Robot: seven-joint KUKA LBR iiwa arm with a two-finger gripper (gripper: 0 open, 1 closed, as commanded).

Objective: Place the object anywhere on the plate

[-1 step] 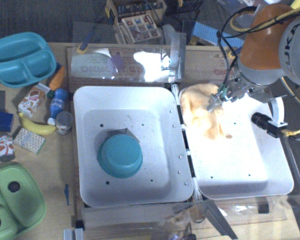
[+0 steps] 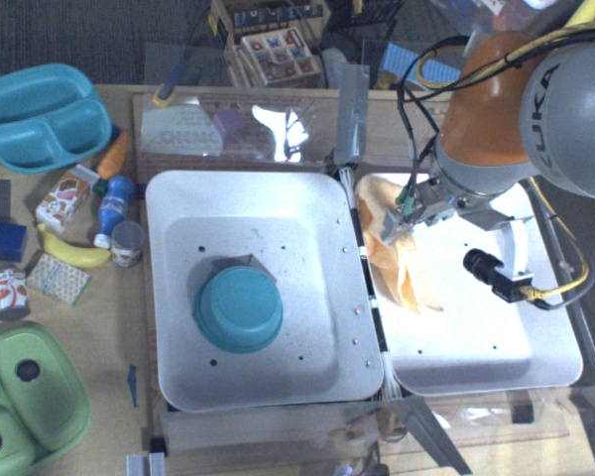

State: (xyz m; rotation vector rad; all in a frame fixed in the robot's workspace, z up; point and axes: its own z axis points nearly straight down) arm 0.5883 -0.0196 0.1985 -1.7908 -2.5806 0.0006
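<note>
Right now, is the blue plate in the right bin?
No, the blue plate sits in the left bin; the right bin holds a pale cloth.

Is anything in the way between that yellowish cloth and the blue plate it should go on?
Only the raised rims where the two bins meet. The cloth lies in the right bin, under the gripper; the blue plate sits in the left bin with nothing on it.

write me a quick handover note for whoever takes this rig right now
Gripper: low in the right bin, at the top of the pale orange cloth; a grasp can't be confirmed.
Cloth: crumpled along the right bin's left wall.
Blue plate: in the left bin, nothing on it.
Done: arm has reached the cloth.
Left: lift the cloth, carry it across, put it on the plate.
</note>
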